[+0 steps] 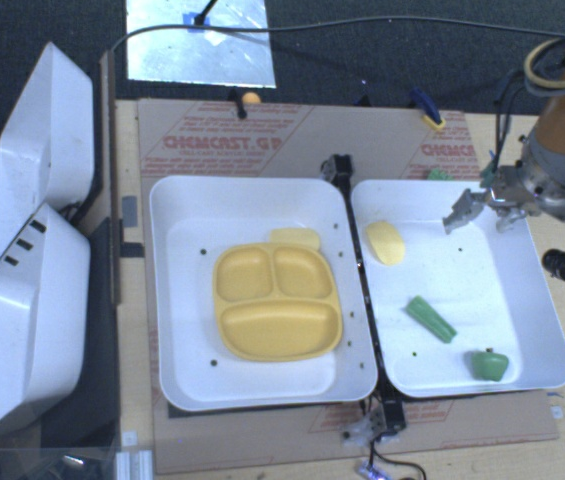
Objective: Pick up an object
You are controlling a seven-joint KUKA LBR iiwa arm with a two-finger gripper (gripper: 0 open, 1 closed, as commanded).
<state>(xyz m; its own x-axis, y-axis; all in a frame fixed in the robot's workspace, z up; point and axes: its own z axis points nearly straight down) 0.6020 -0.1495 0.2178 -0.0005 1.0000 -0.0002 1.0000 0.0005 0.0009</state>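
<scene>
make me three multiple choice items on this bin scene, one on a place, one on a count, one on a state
1. Where is the yellow tray?
A. in the left bin
B. in the right bin
C. on the cardboard behind the bins

2. How many green things lie in the right bin?
A. none
B. two
C. four

3. How does the gripper stand?
A. pressed on the tray
B. above the right bin's far edge, nothing between its fingers
C. clamped on a green thing

Answers: 1 A, the tray lies in the left bin. 2 B, a green stick and a green lump. 3 B, it hangs apart from every object.
</scene>
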